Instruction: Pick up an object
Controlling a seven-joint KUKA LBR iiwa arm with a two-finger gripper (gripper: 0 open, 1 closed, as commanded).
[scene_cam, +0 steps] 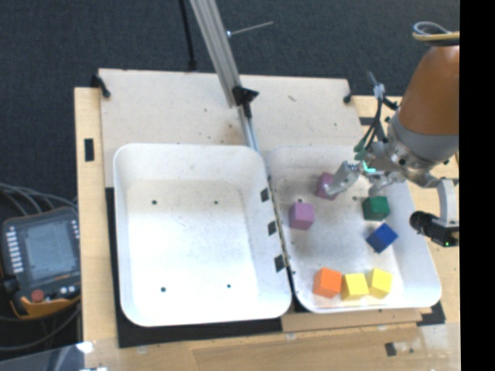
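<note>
**Grasp on the upper purple cube looks marginal**

Gripper (338, 182) sits low in the right bin (421, 300), right of frame centre, its pale fingers slanting down to the left onto a purple cube (325, 184). The cube is touching the fingertips and may be pinched between them, but the view is too coarse there to tell whether the jaws are closed on it or merely resting against it.

What could go wrong: if the fingers meet only a corner or an edge of the cube, it could twist out or be pushed along the bin floor when the arm lifts. The cube appears tilted, which would make a flat, two-sided grip harder. A second purple cube (301, 214) lies just below and left, near enough to be nudged by a sideways slip. The green cube (376, 208) lies just under the wrist and could be knocked.

The blocks are small, hard-looking, matte cubes with plain faces: blue (382, 237) toward the lower right, then orange (328, 282) and two yellow (356, 285) (380, 282) in a row touching along the bin's bottom edge. Both bins are shallow white trays with rounded corners and speckled, smooth-looking floors; the left bin (128, 207) fills the centre-left of the frame.
</note>
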